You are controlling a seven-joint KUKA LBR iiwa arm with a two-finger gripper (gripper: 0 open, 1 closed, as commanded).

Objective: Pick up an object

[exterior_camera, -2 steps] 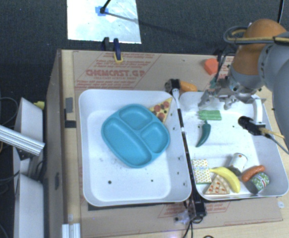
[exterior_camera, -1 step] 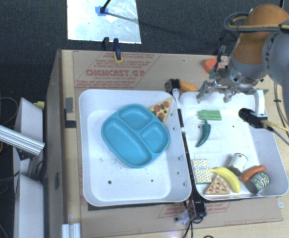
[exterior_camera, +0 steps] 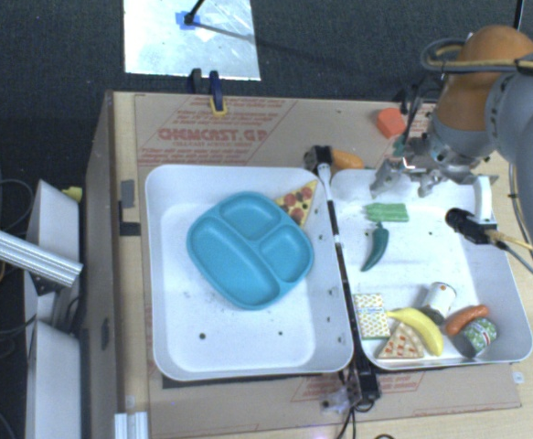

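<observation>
Object: none lifted yet | gripper (exterior_camera: 403,174) hangs over right bin's (exterior_camera: 499,273) far edge, jaws spread, pinching nothing | you've still the whole grasp left; green block (exterior_camera: 387,212) lies nearest.

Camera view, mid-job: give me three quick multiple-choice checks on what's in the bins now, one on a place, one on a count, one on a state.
1. Where does the blue divided plate lie?
A. left bin
B. right bin
C. on the bench outside the bins

2. How many pizza slices show?
A. one
B. two
C. three

3. How does the gripper stand?
A. resting on the banana
B. over the blue plate
C. above the right bin's far edge, beyond the green block

Answers:
1. A, the plate sits inside the left bin.
2. B, one slice at the plate's far edge, another in the right bin beside the banana.
3. C, it hangs just beyond the green block.
</observation>
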